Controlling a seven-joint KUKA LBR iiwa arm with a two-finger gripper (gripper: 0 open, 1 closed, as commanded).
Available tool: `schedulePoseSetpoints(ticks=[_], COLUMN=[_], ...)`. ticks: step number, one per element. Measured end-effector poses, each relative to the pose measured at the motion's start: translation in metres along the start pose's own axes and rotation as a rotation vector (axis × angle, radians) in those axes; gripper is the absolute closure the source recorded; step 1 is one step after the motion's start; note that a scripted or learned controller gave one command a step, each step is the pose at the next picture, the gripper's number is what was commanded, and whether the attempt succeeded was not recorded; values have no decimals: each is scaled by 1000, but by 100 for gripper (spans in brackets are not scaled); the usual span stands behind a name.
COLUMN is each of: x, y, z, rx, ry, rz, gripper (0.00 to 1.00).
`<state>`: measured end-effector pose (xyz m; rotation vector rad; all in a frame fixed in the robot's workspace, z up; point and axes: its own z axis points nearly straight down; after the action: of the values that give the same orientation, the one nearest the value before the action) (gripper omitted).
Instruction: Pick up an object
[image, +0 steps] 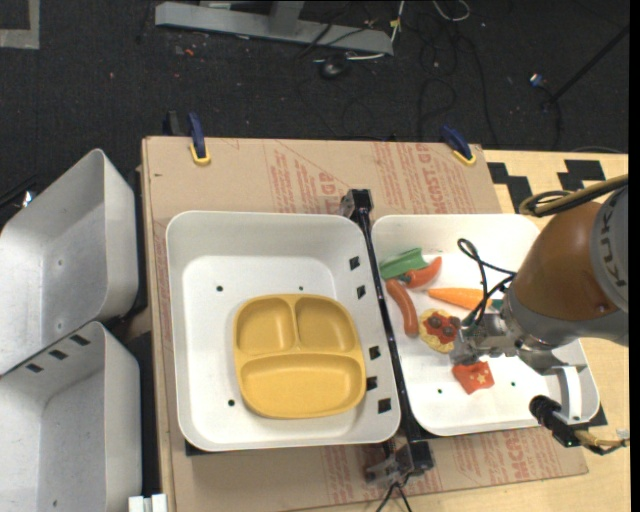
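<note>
The arm comes in from the right and hangs its gripper (472, 350) low over the right bin (500, 420), probably because all the small toy foods sit there. Just below it lies a red piece (474, 376), chunky and bright, beside a yellow pizza-like slice (438, 330). I cannot tell how its fingers stand. The left bin (200, 300) holds 1 yellow divided plate (298, 354).

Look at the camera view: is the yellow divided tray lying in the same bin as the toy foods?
No, the yellow divided tray lies in the left bin, while the toy foods lie in the right bin.
</note>
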<state>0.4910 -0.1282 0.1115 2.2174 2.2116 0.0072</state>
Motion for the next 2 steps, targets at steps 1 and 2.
schedulePoseSetpoints(ticks=[1, 2], x=[-3, 2], y=[5, 10], z=[-63, -107], rx=[5, 5], ry=[2, 2], rz=[-5, -6], gripper=[100, 100])
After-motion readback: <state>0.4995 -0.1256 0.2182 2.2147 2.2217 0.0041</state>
